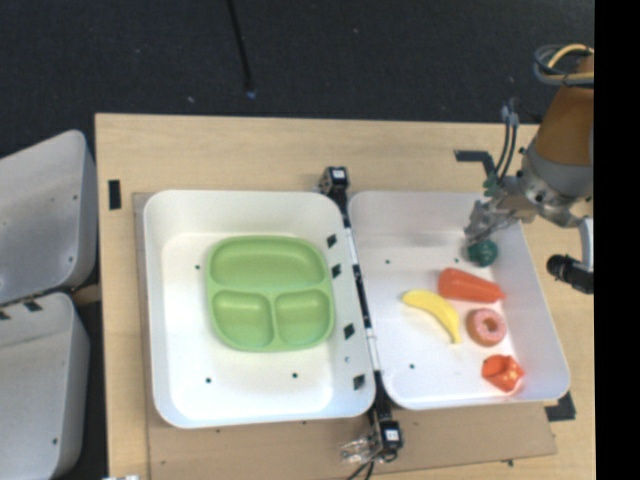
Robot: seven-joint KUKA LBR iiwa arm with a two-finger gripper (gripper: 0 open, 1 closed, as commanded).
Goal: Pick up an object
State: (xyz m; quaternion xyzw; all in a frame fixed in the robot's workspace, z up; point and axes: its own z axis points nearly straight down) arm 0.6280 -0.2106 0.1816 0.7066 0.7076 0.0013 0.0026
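The wooden bench (120,158) carries two shallow white bins side by side. The left bin (180,368) holds a green divided plate (270,292) with three compartments, sitting about in the middle. The right bin (420,368) has all the small stuff. The arm (562,138) comes in from the right, grey with the orange band, and its gripper (482,236) is down in the far right part of that bin — right over a small dark green round object (484,253), touching it or nearly so. Can't tell from this angle how the gripper is set. Just nearer the camera lies an orange carrot (469,286), then a yellow banana (434,312), a pink donut (487,327) beside the banana, and a red pepper-like piece (502,372) near the front corner.
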